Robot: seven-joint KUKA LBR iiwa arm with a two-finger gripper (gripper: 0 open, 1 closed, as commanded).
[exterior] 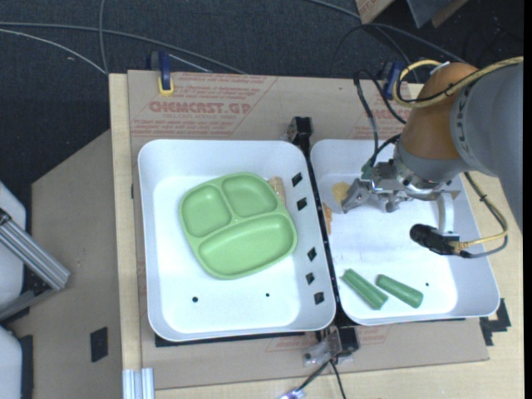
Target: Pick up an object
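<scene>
My gripper hangs over the upper left part of the right bin, below the arm's orange band. A small yellow piece lies just to the gripper's left, close to it; I cannot tell whether they touch. Two green sticks lie side by side near the right bin's front edge, well clear of the gripper. A small orange bit sits against the right bin's left wall.
The left bin holds a green divided plate with a tan piece at its upper right edge. A black divider with clips runs between the bins. Cables trail off the arm on the right.
</scene>
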